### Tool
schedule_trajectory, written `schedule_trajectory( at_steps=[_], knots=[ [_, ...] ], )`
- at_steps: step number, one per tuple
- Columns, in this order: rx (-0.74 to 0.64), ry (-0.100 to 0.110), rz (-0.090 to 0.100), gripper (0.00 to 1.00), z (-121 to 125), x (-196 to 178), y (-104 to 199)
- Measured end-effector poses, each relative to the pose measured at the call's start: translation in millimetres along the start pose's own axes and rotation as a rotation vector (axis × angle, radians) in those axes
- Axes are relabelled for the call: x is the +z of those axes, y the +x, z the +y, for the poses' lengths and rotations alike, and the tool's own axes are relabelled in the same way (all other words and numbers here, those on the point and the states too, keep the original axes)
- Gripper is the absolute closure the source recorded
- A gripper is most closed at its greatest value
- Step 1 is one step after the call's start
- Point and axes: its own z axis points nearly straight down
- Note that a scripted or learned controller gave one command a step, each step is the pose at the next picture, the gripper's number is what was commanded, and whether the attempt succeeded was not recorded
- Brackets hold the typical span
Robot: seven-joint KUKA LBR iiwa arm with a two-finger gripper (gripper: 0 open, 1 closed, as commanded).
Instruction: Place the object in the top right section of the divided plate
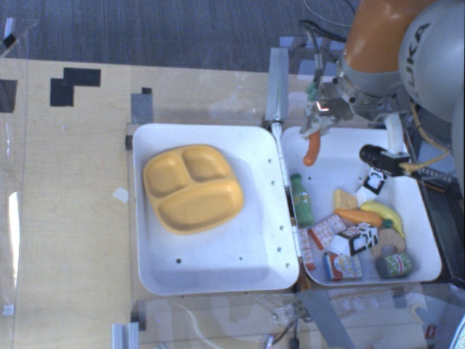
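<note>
- Presently gripper (317,128) hangs over the right bin (429,257) at its 11 o'clock corner, fingers clamped on an orange sausage (312,150) dangling upright
- Yellow divided plate (192,188) lies in the left bin (218,275), toward 10 o'clock

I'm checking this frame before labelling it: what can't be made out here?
- Whether the gripper really pinches the orange sausage: its top is tucked under the tool, camera view.
- Small packets in the right bin: piled up, print too small to read.
- The arm: cut off by the top and right edges.
</note>
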Motion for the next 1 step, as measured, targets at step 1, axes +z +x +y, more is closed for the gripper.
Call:
schedule_trajectory(
  at_steps=[1],
  knots=[
    [0.106,0.002,0.002,1.0,9.8,27.0,60.4]
  ],
)
